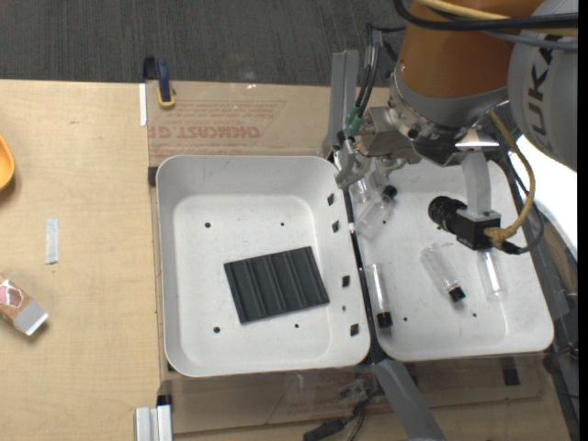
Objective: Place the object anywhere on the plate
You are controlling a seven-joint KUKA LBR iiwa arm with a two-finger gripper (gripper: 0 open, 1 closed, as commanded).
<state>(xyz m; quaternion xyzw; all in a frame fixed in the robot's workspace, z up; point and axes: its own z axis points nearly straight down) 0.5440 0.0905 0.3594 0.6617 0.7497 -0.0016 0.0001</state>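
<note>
Hand (366, 180) is hanging over the bins' shared wall (353, 246), upper centre of the frame. Whether it is clamping the clear object (372, 211) just beneath, I cannot tell. I am planning a lift clear of that wall, then a gentle lowering onto the dark ribbed plate (276, 285), lower left.

Dark ribbed plate (276, 284), white bins (184, 274)

**Count of what's on the bench**

You have two white bins: a left bin (179, 274) and a right bin (514, 329). You have one dark ribbed plate (276, 284), lying in the left one. In the right bin you can count three clear tubes with dark caps: one (378, 292), a second (442, 274), a third (492, 276).
</note>
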